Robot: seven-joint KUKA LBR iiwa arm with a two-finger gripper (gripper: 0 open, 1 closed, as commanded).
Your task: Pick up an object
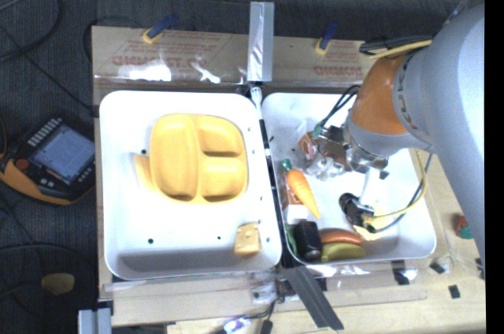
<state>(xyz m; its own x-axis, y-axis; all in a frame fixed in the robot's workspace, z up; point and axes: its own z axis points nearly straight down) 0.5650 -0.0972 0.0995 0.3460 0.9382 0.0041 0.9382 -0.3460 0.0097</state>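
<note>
The grey arm (441, 80) with its orange band reaches in from the right, over the right white bin (405, 226). Its end effector (329, 151) hangs low in the upper left part of that bin. I cannot tell if it is open or closed, and I see nothing held in it.

Just beside it on the left is a small brown and white thing (307, 142), too little to name. Below lies a smooth orange toy carrot (304, 193), long and pointy, near the bin's left wall. At the bottom edge are a shiny black block (307, 239) and, touching it, a curved red and green piece (343, 243).

The left white bin (126, 246) holds a big round-cornered yellow plastic tray (197, 155) with three parts. A small tan block (247, 239) sits in its lower right corner.

Both bins rest on the pale brown desk (461, 277).
</note>
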